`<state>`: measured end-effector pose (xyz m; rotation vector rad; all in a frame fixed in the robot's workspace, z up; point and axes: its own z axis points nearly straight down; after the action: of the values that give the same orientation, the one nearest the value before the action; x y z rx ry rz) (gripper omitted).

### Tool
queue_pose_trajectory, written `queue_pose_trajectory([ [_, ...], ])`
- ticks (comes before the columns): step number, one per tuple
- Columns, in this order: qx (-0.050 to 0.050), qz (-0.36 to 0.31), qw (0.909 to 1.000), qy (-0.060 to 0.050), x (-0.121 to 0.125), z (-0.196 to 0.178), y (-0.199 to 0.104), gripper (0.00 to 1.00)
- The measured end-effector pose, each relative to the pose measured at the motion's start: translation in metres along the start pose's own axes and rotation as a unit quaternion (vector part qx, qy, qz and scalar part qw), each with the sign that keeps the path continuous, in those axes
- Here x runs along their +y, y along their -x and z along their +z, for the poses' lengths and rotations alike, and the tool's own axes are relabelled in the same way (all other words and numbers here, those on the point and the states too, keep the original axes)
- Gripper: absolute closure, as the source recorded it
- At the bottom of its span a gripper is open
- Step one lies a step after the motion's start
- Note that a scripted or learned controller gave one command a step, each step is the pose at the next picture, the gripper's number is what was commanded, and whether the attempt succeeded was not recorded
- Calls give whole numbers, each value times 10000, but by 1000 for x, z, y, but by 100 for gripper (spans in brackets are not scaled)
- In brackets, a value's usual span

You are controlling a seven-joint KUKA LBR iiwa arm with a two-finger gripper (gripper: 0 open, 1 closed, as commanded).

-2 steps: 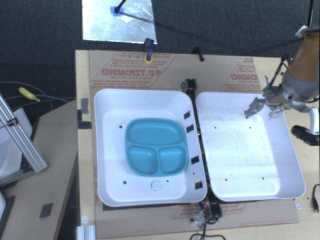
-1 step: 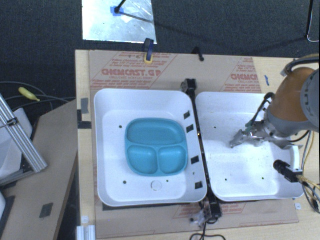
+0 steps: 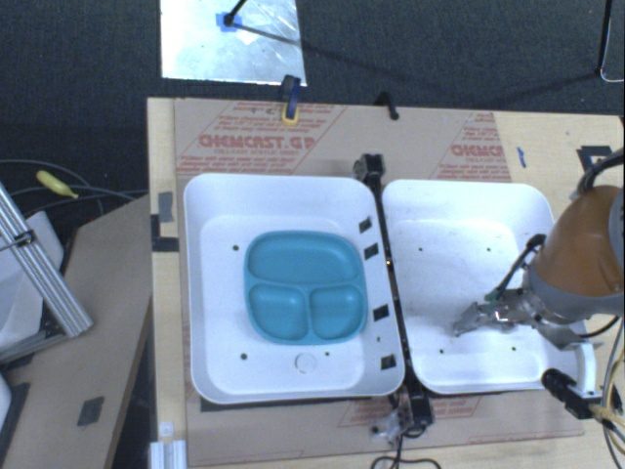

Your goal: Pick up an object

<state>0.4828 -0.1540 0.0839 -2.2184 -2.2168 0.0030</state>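
Two white bins side by side on the bench (image 3: 166, 379), over a brown sheet (image 3: 256, 143) with red lettering. Joined along the middle seam by a row of small black clips (image 3: 372, 252).

In the left bin (image 3: 210, 262): a blue plate (image 3: 303, 286), lying flat near the middle of the floor. Divided into three wells, one wide across the far side and two smaller side by side on the near side. Well clear of the bin walls all round. Just beyond its near edge, a small pale round mark (image 3: 306, 362) on the bin floor.

In the right bin (image 3: 459, 213): the jaws, low over the near half of the floor, pointing left toward the seam. Well apart from the plate, with the seam and both inner bin walls between. Whether apart or together, cannot tell: too small and too blurred against the white. Behind them, the grey arm (image 3: 562, 306) reaching in from the right, with its orange band (image 3: 591, 247) above the bin's right rim.

Past the far edge of the bench: a yellow and blue clamp (image 3: 290, 99), and further off a shiny silver sheet (image 3: 229, 27) on the dark floor. To the left, a slanted metal rail (image 3: 39, 267) and a yellow object (image 3: 54, 184).
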Motion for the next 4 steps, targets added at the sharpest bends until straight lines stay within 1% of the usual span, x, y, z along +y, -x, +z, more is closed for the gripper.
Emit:
queue_pose_trajectory([
  [1,-5,-30,10000,26,4,0,-20,0],
  [2,-13,-49,10000,53,55,-1,-62,0],
  [3,-11,-25,10000,36,10,-104,-77,0],
  [4,-16,-35,10000,57,13,-111,-76,100],
])
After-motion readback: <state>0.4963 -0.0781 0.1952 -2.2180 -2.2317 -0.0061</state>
